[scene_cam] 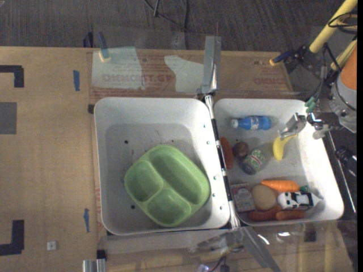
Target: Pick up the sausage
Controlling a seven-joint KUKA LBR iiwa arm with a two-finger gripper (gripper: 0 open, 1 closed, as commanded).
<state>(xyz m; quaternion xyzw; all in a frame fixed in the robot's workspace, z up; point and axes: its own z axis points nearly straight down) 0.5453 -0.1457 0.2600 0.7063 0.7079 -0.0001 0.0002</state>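
The gripper (290, 126), its state unclear, hovered above the banana (279, 147) while the sausage (227, 152) hugged the right bin's (334, 194) left wall, risking a blocked grasp.

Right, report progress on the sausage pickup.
Nothing looks done: the sausage lies against the left wall of the right bin, untouched. In hand: the arm reaches over that bin's right part, near the banana, apart from the sausage. Left: the approach, the grasp and the lift.
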